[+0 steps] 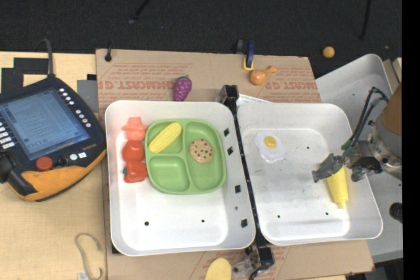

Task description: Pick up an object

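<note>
The camera view looks down on two shallow white plastic bins on the bench. I take the green plastic divided plate in the left bin as the landmark. On this plate, a yellow toy corn cob lies in the upper left compartment and a round toy cookie with dark chips lies in the upper right compartment. Just to the left of the plate, touching its edge, stands an orange-red toy bottle shape.

To the right of the plate, in the right bin, a toy fried egg, white with a yellow yolk, lies about level with the cookie. Far to the right of the plate, near the right wall of that bin, is a yellow plastic squeeze bottle lying with its tip pointing toward the lower edge. The dark grey pincer is right over the upper end of this bottle. Its two fingers are spread apart, one on each side of the bottle top, and I cannot tell if they touch it.

Above the plate, behind the bins, a small purple toy grape bunch lies on the brown cardboard sheet. Far to the left of the plate sits a grey and orange control pendant with a screen.
</note>
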You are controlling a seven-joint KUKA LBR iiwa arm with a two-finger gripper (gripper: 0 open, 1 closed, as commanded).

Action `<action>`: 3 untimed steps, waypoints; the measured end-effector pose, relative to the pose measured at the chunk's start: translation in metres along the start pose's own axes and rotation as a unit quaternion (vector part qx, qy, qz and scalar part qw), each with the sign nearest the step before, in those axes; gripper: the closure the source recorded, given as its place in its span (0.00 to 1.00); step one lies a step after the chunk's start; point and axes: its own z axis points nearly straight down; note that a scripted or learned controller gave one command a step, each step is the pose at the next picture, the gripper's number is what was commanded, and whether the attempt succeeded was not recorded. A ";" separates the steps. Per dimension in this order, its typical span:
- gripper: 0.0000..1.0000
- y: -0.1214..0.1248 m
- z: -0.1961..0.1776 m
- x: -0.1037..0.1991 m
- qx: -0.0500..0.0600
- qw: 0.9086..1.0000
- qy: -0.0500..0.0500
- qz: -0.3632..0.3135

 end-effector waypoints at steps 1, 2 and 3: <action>0.00 0.002 -0.006 0.000 -0.005 1.000 -0.001 -0.001; 0.00 0.011 0.054 -0.001 -0.003 1.000 0.000 -0.002; 0.00 0.008 0.111 0.012 -0.003 1.000 0.000 -0.002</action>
